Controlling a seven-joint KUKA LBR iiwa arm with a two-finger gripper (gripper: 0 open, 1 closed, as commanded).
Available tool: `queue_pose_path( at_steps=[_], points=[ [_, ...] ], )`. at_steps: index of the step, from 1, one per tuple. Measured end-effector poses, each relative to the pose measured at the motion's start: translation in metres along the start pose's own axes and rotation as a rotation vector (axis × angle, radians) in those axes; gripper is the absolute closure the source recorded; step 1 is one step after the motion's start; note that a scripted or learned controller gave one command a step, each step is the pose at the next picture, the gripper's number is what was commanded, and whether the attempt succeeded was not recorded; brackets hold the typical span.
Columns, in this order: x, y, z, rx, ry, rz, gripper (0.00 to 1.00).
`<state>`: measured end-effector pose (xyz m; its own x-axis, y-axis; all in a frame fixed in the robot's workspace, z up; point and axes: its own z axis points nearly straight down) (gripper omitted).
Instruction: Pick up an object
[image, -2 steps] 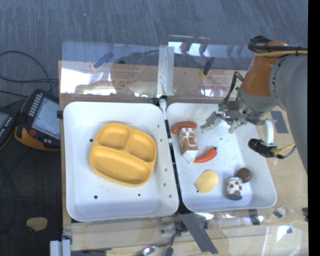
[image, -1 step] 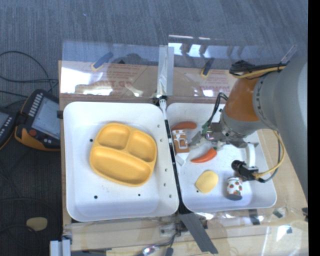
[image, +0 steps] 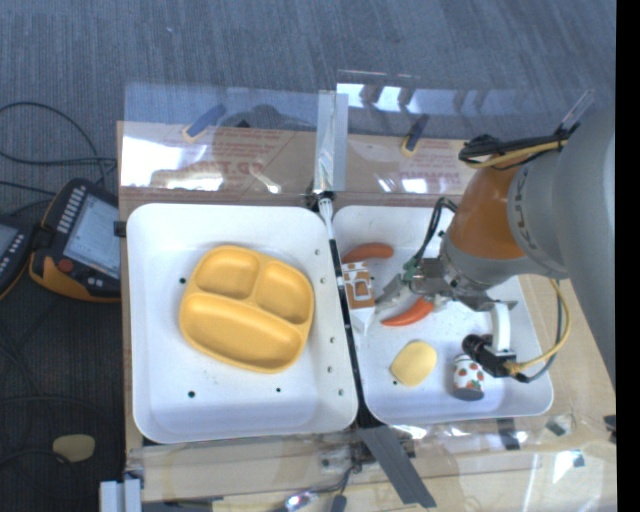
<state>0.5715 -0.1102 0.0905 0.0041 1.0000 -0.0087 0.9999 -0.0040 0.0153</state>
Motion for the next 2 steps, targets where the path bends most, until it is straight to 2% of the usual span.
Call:
queue_pose_path(
  at_steps=[1,2],
  points=[
    [0.001,0.0,-0.009,0.001,0.003,-0.001,1.0],
    [0.078,0.064,-0.093,0.017,0.007,-0.007,1.0]
  ],
)
